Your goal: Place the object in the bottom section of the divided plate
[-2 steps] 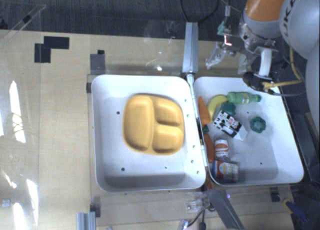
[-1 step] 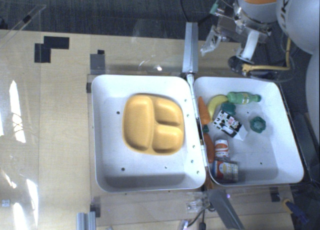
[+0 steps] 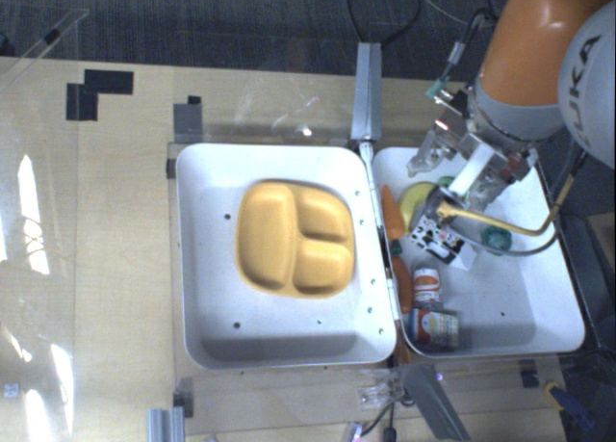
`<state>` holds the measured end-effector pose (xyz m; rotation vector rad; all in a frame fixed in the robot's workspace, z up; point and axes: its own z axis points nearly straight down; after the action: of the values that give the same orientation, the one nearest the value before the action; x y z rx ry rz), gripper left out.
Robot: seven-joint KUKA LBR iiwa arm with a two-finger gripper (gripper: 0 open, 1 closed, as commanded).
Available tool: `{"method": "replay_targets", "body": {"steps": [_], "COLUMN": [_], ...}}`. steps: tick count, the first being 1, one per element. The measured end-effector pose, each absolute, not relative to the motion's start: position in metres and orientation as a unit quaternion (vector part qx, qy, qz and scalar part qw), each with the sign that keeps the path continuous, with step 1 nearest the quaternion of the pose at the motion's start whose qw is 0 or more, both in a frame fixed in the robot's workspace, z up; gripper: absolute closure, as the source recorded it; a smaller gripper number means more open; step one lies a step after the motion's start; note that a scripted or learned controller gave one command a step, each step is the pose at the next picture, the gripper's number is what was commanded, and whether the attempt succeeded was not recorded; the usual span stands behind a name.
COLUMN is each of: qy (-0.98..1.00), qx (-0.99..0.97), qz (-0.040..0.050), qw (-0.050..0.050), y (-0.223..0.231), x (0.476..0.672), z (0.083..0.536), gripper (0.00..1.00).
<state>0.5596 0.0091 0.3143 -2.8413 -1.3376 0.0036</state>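
Your yellow plastic divided plate (image 3: 294, 236), a rounded square with three dips, lies in the left white bin (image 3: 192, 267), long dip running up and down the view, end effector (image 3: 452, 185) over the right white bin (image 3: 549, 305), spread or pressed together you cannot tell.

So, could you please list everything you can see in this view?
bins: two, white, left bin and right bin side by side
divided plate: one, yellow, middle of left bin
carrot: one, orange, along right bin's left wall
fruit: one, yellow-green, beside the carrot
small can: one, red and white, below the carrot
larger can: one, dark, right bin's near left corner
round thing: one, teal, right bin's middle
arm: one, grey and orange, from the right
gripper: one, over right bin
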Motion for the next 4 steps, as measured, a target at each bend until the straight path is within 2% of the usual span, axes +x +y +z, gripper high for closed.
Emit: {"method": "replay_targets", "body": {"steps": [1,2,3,4], "qy": [-0.395,-0.43,-0.294,-0.506], "qx": [-0.919,-0.903,-0.956,-0.862], "qz": [0.0014,-0.0013,0.0012,-0.0001], "qw": [0.0,-0.001,-0.001,-0.001], "y": [0.016,0.039,0.045,0.02], "x": [0.576,0.512,0.493,0.53], "z": [0.276,0.434,0.332,0.39], "gripper": [0.0,0.0,0.0,0.0]}}
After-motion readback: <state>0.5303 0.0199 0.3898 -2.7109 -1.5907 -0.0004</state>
